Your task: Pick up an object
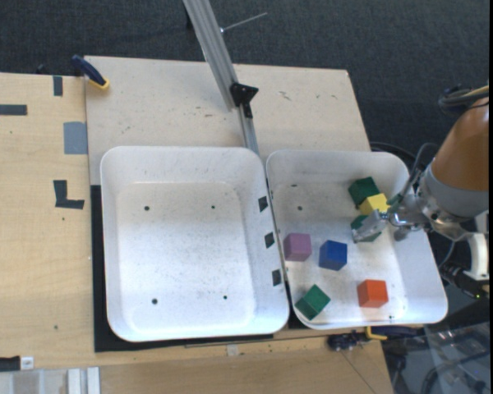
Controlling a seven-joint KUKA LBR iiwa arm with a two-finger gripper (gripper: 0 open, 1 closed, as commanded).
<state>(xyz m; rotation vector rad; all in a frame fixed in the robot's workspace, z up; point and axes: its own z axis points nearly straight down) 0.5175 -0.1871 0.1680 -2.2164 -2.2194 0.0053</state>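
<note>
The right bin (419, 302) holds several small blocks. A dark green block (362, 190) and a yellow block (375, 203) touch each other near its far right. A purple block (297, 246) and a blue block (333, 254) lie in the middle. Another green block (314, 300) and an orange block (373, 293) sit near the front. My gripper (371, 226) is low in the right bin, just in front of the yellow block and touching or nearly touching it. The arm (464, 167) comes in over the bin's right rim.
The left bin (181, 245) stands beside the right one, their rims meeting at the middle. A slanted metal rail (218, 52) runs from the top down to the bins' junction. The wooden bench (33, 220) extends to the left.
</note>
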